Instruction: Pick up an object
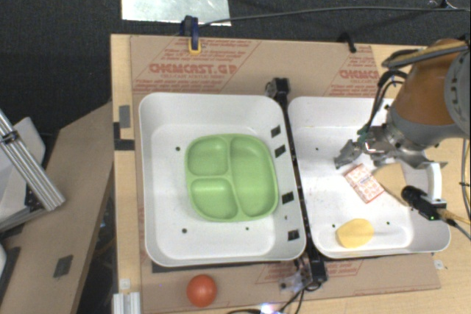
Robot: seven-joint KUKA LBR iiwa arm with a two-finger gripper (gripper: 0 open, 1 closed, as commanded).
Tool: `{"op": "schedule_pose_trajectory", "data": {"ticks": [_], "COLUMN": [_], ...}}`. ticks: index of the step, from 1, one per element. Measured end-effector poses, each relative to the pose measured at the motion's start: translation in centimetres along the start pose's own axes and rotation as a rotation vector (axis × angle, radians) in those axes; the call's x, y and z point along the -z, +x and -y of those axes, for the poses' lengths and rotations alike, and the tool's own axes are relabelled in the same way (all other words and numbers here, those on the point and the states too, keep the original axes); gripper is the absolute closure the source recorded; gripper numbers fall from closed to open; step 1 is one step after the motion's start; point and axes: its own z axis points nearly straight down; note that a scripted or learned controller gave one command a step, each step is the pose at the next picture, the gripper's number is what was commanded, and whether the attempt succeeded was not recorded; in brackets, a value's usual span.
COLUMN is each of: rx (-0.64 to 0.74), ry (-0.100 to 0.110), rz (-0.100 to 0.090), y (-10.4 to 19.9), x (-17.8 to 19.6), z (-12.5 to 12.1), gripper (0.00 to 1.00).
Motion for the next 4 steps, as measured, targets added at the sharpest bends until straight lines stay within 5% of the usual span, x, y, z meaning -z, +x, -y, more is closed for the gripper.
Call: {"op": "schedule_pose_trajectory", "data": {"ticks": [1, 2, 4], "rx": [-0.001, -0.002, 0.001], "ry": [-0.008, -0.018, -0.01], "rz": [0.003, 0.008, 0.003], "y": [0.0, -0.3, -1.7], "x": [-4.9, -3.4, 7.7], "z": [-0.2, -0.5, -1.5], "gripper": [0.0, 1.0, 1.0]}}
